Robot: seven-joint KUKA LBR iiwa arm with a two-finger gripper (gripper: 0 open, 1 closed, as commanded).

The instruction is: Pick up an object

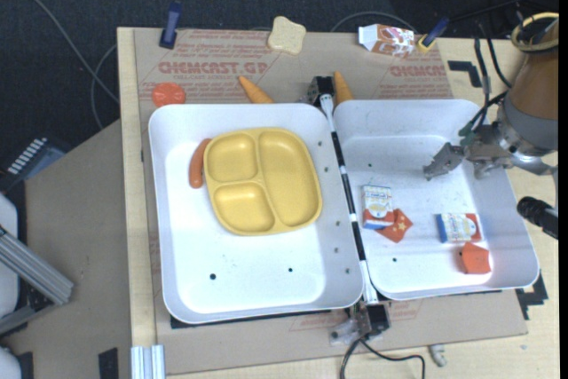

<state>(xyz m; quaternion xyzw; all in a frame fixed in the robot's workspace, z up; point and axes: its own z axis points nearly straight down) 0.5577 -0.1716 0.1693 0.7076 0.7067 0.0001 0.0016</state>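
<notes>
The gripper (444, 162) hangs over the upper part of the right bin (417, 115), at the end of the grey arm (532, 115) that comes in from the right edge of the view. Whether it is released or clenched cannot be told from this angle, and nothing shows in its grasp. Below it and a little to its left on the bin floor lies a small white carton (377, 200), with a red packet (395, 225) touching the carton's lower edge. Below the gripper and slightly right lies a blue-and-white packet (457, 227), and just under that an orange block (475, 258) near the bin's lower right corner. All four lie apart from the gripper. Well to its left, across the divide between the bins, the left bin (186, 271) bears a yellow divided plate (262, 180), and a red sausage (196, 166) lies against the plate's far side from the gripper. Above the gripper, beyond the bins on the bench top (213, 67), lie a slice of toy bread (286, 34), a carrot (255, 90) and another small carton (388, 38).
</notes>
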